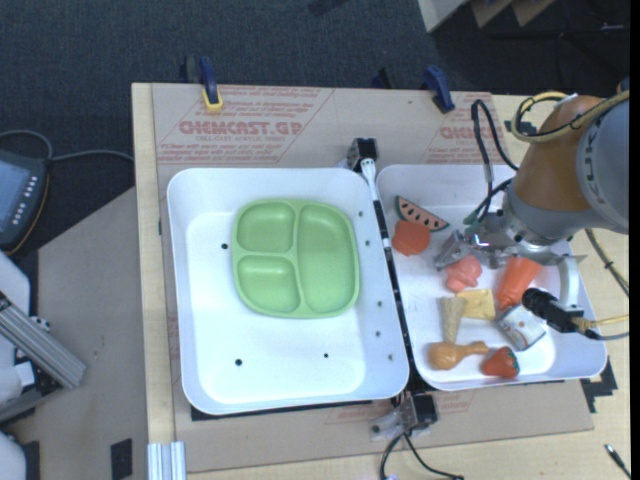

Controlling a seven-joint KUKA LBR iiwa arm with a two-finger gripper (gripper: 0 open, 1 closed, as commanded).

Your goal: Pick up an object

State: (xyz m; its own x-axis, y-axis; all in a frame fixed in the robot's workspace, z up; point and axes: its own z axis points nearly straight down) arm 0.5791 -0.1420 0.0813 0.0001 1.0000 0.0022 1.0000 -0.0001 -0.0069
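Right white bin, orange carrot upright-slanted beside pink piece, fingers' opening unclear

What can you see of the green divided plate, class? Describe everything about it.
The green divided plate is pale green, smooth and plastic-looking, a rounded square with three compartments: two smaller ones on its left side, one long one on its right. It lies flat, slightly rotated, in the upper middle of the left white bin, resting on the bin floor. Nothing lies in it.

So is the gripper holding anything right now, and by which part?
Cannot be told: the gripper is down over the pink toy in the right bin, its hold hidden.
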